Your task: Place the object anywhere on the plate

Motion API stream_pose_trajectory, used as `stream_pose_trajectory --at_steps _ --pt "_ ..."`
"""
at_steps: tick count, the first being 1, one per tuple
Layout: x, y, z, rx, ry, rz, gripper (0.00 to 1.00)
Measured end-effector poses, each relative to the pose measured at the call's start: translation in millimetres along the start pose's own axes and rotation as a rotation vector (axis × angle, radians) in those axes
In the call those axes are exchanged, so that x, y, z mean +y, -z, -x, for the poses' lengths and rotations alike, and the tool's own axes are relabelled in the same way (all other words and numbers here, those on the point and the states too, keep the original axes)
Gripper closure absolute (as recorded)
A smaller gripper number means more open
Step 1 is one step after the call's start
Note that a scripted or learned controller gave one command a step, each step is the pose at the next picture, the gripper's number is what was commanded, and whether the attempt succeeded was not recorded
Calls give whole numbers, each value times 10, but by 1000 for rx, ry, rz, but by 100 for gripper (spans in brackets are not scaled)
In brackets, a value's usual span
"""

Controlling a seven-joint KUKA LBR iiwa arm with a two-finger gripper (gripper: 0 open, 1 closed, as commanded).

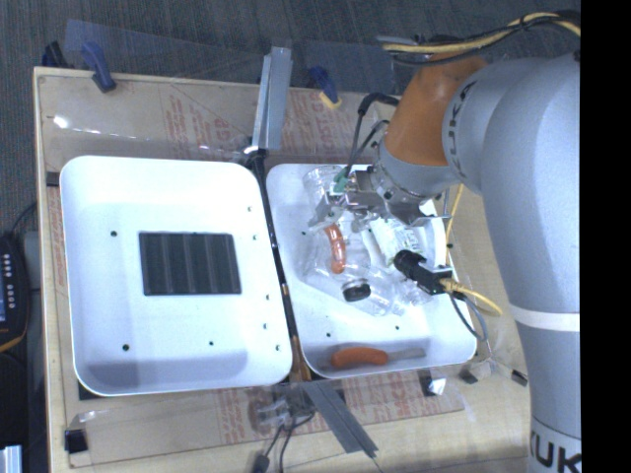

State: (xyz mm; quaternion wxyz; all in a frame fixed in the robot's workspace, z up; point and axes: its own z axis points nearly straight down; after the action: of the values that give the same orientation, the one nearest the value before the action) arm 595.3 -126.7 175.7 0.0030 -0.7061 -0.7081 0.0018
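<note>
A dark square plate [190, 263] with ribbed lines lies flat in the middle of the left bin [99, 205]. An orange, sausage-shaped object [359, 357] lies against the front wall of the right bin [296, 190]. My gripper [345, 256] hangs low over the middle of the right bin, its clear plastic parts spread above the floor. It is behind the orange object and well to the right of the plate. A small orange piece [336, 248] shows within the gripper's clear parts; I cannot tell whether it is a held thing or part of the gripper. A small black piece [356, 290] sits just below it.
The grey arm with its orange band [424, 116] reaches in from the right over the right bin's back corner. Cables [463, 294] trail along that bin's right rim. A metal bar [270, 97] stands behind the gap between the bins.
</note>
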Motion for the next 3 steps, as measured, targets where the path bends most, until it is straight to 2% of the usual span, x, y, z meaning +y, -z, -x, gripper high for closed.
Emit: stream_pose_trajectory --at_steps 1,2,3 --pt "-370 143 -858 -1 255 -1 100" --pt "-680 369 -1374 -2 505 0 100" --pt "45 334 -1911 -3 512 0 100"
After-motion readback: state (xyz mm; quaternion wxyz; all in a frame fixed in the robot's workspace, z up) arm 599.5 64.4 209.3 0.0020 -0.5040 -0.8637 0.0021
